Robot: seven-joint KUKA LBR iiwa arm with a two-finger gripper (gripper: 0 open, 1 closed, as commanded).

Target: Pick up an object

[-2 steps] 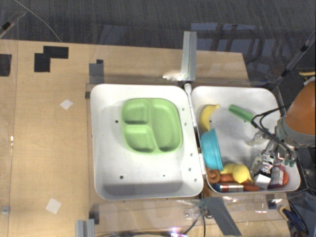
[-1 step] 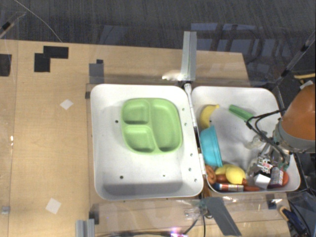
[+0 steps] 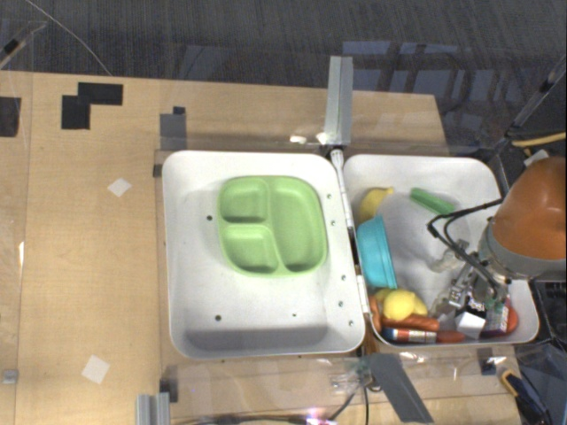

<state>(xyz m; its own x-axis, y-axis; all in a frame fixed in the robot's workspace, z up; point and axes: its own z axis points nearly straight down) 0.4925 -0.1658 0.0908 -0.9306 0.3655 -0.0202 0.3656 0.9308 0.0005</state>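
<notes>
Right bin (image 3: 461,168): gripper (image 3: 471,301) hanging low at 5 o'clock corner, finger spread and any hold impossible to tell. Crowding it: yellow lemon (image 3: 403,305) at its 9 o'clock, red-orange marker (image 3: 416,333) at 8, blue bowl (image 3: 376,252) leaning on divider. Left bin (image 3: 182,264) carrying green compartment tray (image 3: 270,225).

- Pale wood-grain surface (image 3: 80,264) fills the view from 7 to 10 o'clock.
- Black square marks (image 3: 89,103) sit on it toward 10 o'clock.
- Dark grey carpet (image 3: 221,16) runs across 12 o'clock.
- A grey metal post (image 3: 339,100) stands just above centre.
- Small white patches (image 3: 119,187) lie at 9 and 7 o'clock.
</notes>
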